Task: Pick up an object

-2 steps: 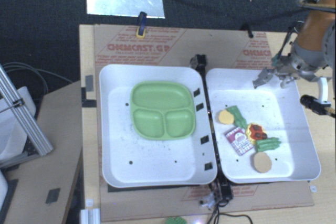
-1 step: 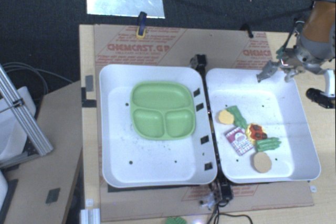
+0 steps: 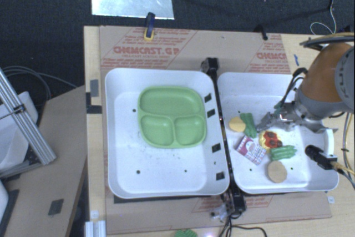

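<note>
Fingers [image 3: 273,117] of the arm [image 3: 327,83] sit low in the right bin [image 3: 244,83], tips just above the red and yellow toy [image 3: 270,139]; can't really tell if they're spread or pinched. Nearby lie a yellow piece [image 3: 237,124], green veggie [image 3: 248,124], green pod [image 3: 282,152], pink packet [image 3: 250,149] and tan round [image 3: 277,171]. Left bin [image 3: 119,136] holds a green divided plate [image 3: 171,117].

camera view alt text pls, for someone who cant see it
A grey and orange robot arm's gripper hovers over small toy food items in the right white bin. The left white bin holds a green divided plate.
</note>
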Available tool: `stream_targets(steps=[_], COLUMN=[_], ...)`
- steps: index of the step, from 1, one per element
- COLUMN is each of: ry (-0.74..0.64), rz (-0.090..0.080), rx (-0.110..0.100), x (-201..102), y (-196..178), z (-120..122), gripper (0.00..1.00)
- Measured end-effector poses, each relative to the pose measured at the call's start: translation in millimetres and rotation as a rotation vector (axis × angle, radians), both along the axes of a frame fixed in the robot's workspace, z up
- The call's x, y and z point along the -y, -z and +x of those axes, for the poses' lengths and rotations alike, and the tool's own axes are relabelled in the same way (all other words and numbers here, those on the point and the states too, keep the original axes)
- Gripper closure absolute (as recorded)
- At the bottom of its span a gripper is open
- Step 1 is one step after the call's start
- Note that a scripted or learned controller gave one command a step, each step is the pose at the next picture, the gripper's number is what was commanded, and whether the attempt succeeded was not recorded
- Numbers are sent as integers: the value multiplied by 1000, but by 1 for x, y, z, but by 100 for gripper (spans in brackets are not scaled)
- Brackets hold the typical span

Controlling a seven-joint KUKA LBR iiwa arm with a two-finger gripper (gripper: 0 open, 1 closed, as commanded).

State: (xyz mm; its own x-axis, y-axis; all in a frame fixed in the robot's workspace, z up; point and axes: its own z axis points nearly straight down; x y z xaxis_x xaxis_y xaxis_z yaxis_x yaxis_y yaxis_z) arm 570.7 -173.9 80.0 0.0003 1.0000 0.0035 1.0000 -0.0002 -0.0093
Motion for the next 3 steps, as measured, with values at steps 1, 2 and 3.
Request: stream_targets(steps=[1, 2, 3], ry=[-1, -10, -3], rz=[-4, -1, -3], rx=[14, 13, 12], x=[2, -67, -62], y=[-16, -37, -36], z=[6, 11, 10], gripper=[100, 100, 0])
